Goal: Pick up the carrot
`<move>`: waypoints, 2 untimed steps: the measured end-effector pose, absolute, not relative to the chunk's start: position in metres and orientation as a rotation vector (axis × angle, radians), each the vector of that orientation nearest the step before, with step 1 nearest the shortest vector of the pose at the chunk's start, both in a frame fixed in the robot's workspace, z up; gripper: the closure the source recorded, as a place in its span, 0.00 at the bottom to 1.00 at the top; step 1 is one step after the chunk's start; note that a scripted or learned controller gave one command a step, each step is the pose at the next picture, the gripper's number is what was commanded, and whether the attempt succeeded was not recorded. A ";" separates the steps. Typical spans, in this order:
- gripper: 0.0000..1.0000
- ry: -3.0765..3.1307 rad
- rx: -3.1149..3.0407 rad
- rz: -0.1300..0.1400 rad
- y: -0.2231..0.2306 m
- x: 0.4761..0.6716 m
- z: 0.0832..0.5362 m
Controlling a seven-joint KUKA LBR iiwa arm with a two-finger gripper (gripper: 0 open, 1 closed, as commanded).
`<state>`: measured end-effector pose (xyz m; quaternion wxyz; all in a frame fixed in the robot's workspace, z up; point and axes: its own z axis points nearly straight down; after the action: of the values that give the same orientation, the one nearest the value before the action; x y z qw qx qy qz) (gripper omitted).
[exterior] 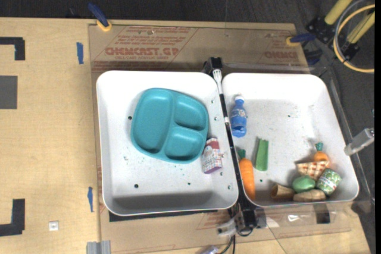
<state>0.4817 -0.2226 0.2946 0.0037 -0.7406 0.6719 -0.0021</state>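
Orange carrot [246, 177] against right bin's [286, 89] left wall.

carrot [246, 177] | orange | lying lengthwise | right bin, left wall

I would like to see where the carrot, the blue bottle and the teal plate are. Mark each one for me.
carrot [246, 176]: camera view, middle of its orange body.
blue bottle [239, 119]: camera view, middle of its blue body.
teal plate [150, 122]: camera view, floor of its large compartment.
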 end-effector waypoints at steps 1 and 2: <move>0.00 1.883 -2.506 -0.006 -0.220 0.482 0.322; 0.00 1.883 -2.507 -0.004 -0.220 0.481 0.321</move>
<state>0.4814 -0.2197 0.3214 0.0033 -0.7996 0.6005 -0.0012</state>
